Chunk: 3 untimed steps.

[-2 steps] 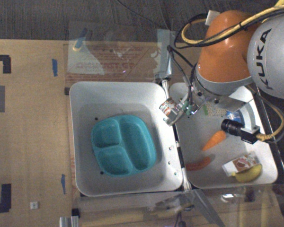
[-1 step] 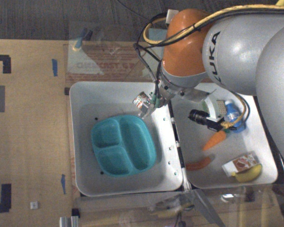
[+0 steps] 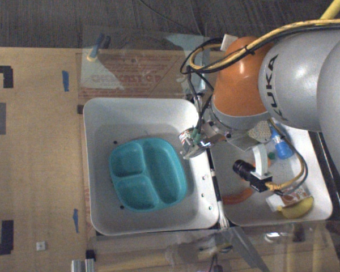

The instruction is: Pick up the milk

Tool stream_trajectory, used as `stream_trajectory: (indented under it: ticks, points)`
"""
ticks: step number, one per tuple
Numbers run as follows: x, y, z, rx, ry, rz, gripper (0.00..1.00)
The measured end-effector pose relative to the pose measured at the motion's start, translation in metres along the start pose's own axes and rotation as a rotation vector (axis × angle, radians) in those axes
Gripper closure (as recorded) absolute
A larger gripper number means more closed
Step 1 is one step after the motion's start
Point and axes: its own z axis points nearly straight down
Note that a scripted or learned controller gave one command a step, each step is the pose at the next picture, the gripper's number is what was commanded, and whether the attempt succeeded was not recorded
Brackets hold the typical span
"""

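The gripper point(image 3: 191, 142) hung over the rim between the two bins, by the teal plate point(image 3: 147, 174). How wide it stood, or whether it carried anything, I couldn't tell. The likeliest milk point(image 3: 280, 148), white with a blue top, sat in the right-hand bin point(image 3: 324, 200) under the arm. Looked like the approach step; next it needed to swing back over that bin and line up.

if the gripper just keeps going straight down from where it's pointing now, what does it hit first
Probably the left bin's right wall or the floor just inside it, beside the teal divided plate; the gripper hangs over that edge, though depth is unclear.
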Motion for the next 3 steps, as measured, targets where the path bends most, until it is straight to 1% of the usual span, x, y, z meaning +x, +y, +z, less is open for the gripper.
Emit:
stream_trajectory:
  ticks: [1, 2, 3]
  points:
    - [-0.047, -0.061, -0.222, -0.005, -0.004, -0.009, 1.0]
    - [-0.134, -0.038, -0.25, -0.005, -0.004, 0.018, 1.0]
    - [-0.145, -0.01, -0.186, -0.002, -0.002, 0.054, 1.0]
